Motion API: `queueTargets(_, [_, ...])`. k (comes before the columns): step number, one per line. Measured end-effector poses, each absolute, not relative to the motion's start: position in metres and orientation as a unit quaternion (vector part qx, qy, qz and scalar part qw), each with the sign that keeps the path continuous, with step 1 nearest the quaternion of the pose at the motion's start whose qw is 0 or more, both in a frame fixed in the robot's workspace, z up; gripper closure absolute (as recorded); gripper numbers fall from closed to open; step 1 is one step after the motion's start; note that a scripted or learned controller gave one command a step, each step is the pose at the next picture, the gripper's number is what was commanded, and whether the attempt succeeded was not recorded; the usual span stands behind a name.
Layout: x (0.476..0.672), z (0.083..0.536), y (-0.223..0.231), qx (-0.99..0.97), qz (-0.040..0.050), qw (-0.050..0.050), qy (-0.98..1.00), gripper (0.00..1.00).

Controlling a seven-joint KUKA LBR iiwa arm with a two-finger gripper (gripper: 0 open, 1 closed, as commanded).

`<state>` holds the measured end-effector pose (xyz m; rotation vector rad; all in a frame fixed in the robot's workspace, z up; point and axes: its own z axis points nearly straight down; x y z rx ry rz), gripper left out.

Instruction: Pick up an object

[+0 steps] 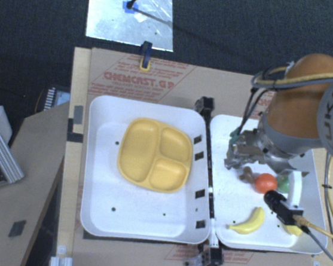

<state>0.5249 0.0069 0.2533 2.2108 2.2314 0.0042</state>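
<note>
1. Two white bins are set side by side on a brown cardboard sheet (143, 78)
2. The left bin (99, 169) is occupied by a yellow divided plate (155, 155), laid flat near its middle
3. The arm (306, 98) is extended in from the right and is held above the right bin (231, 197), so that the far part of that bin is covered
4. The gripper (241, 155) is seen low over the left-middle part of the right bin; whether it is open or closed cannot be told, and no held thing can be made out in it
5. A small brown object (247, 174) is found just beside the gripper, on its near side; whether the two are touching cannot be told
6. An orange-red round object (264, 183) is placed just right of the brown one, with a green item (284, 183) close against its right side
7. A banana (249, 221) is laid near the front edge of the right bin, apart from the gripper
</note>
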Motion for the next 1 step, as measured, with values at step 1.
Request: queueTargets(1, [0.5368, 0.2508, 0.0567, 0.704, 0.0015, 0.000, 0.711, 1.00])
